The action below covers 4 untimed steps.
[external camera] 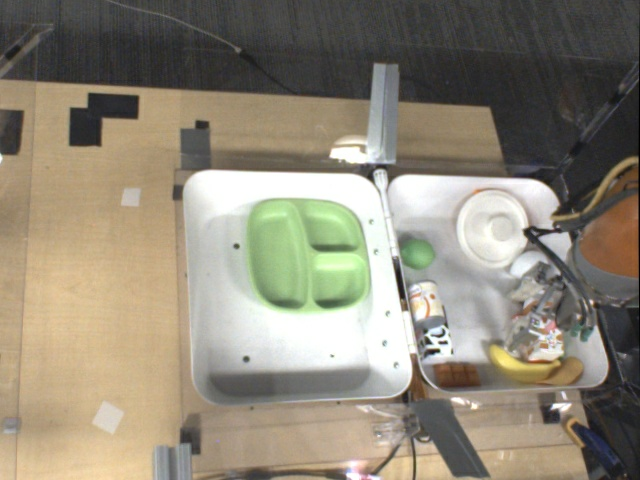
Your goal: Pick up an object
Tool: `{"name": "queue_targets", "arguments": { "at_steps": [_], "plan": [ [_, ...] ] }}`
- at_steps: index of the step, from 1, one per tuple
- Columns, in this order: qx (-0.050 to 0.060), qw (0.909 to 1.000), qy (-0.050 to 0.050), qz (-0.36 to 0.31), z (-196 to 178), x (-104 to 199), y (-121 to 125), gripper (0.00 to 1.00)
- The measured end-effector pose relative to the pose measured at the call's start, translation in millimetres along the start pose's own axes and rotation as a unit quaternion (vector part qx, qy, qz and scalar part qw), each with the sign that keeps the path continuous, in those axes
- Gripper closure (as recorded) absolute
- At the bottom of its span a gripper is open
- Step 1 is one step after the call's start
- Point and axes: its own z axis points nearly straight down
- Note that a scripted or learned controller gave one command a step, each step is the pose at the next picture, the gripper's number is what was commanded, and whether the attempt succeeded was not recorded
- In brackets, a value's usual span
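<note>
The right-hand bin (470, 313) serves as the landmark. Nearest the camera, along that bin's front wall, a brown block (458, 374) is seen at the left and a banana (535, 365) at the right, the two lying apart. Directly behind the banana, over the bin's right part, the gripper (537, 326) is seen lowered among the objects, with the arm's orange band (612, 249) above it at the bin's right rim. Whether the fingers are open or closed cannot be told, since wiring and metal parts are blurred together at the tip; nothing is shown to be gripped. The step in hand is judged to be the descent toward a pick, with the banana the likeliest target. The next move is judged to call for centring over the banana's curved body and closing across its narrow width. A black-and-white printed can (429, 318) lies against the bin's left wall, with a small green ball (417, 253) behind it. A white round dish (493, 225) stands near the bin's rear wall. Beside the landmark's left wall, a green divided tray (306, 253) rests in the left-hand bin (215, 298). The arm is cut off at the frame edge.
</note>
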Motion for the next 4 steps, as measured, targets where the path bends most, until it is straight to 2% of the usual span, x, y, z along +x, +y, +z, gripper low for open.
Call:
{"name": "queue_targets", "arguments": {
  "at_steps": [1, 2, 3, 4],
  "plan": [
    [0.001, 0.9998, -0.009, 0.015, 1, 23, 21, 0.0],
    [0.0, 0.9931, -0.007, -0.117, 1, 13, -6, 0.0],
    [0.0, 0.9927, -0.015, -0.119, -11, 8, -4, 1.0],
    [0.0, 0.9927, -0.003, -0.12, -140, -19, 30, 1.0]
  ]
}}
